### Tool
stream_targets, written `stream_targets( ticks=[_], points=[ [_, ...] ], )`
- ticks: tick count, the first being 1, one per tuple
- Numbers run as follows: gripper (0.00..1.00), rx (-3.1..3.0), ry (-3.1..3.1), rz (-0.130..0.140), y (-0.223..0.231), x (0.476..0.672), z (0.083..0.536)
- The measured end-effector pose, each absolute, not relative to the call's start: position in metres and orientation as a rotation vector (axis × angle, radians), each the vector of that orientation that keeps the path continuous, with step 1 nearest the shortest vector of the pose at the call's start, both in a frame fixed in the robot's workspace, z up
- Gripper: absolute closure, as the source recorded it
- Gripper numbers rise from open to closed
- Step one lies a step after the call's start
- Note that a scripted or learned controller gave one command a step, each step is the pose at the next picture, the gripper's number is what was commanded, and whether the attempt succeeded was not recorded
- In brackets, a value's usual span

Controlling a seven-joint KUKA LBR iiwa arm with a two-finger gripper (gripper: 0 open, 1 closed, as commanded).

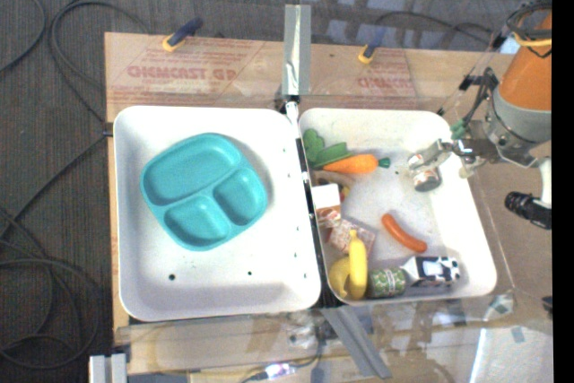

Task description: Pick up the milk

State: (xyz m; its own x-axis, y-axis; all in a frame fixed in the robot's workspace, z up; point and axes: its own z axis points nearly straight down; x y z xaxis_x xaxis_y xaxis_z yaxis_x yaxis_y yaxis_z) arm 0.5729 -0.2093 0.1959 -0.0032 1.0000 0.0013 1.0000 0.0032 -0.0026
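The milk (436, 269) is a small carton with black and white cow patches. It lies on its side near the front right corner of the right bin (473, 220). My gripper (429, 169) hangs over the back right part of that bin, well behind the milk and apart from it. Nothing shows in its grasp. The grey arm with its orange band (527, 85) reaches in from the right.
The right bin also holds a carrot (352, 163), a green toy (314, 142), a red sausage (404, 232), a banana (357, 266), a green can (387, 282) touching the milk, and small packets (330, 211). A teal divided plate (206, 190) lies in the left bin (134, 282).
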Motion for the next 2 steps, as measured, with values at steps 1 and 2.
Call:
stream_targets(
  ticks=[1,2],
  points=[
    [0.0,-2.34,-2.095,0.004,-0.222,0.538,0.241],
    [0.0,-2.306,-2.126,0.003,-0.193,0.504,0.113]
  ],
)
